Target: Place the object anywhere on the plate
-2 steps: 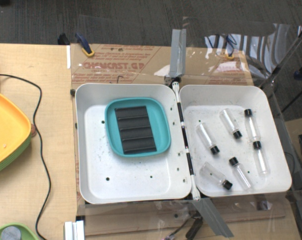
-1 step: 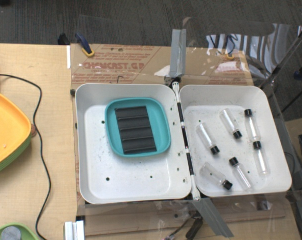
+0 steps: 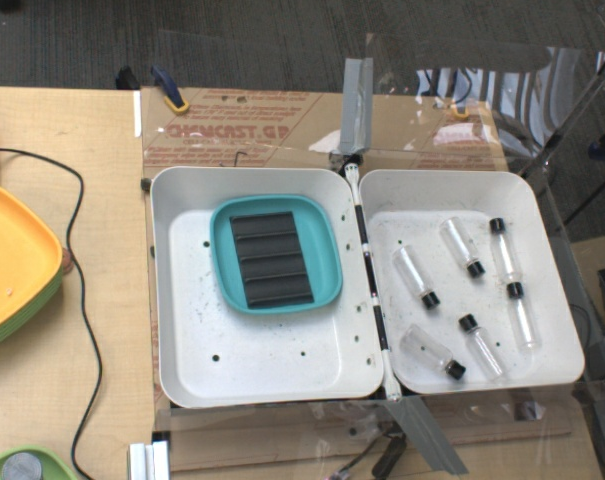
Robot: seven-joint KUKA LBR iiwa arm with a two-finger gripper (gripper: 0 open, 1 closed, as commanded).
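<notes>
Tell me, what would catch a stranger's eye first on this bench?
Most likely the teal plate in the left white bin, with a dark ribbed block lying on it. Next, the clear vials with black caps scattered across the right white bin, all lying on their sides. At the far left edge sits a bright orange dish on the wooden bench, with a black cable curving beside it.

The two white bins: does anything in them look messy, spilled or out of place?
Nothing looks spilled or broken. In the right bin, several clear vials with black caps lie scattered on their sides at different angles. In the left bin, the teal plate carries a dark ribbed insert and sits slightly turned.
</notes>
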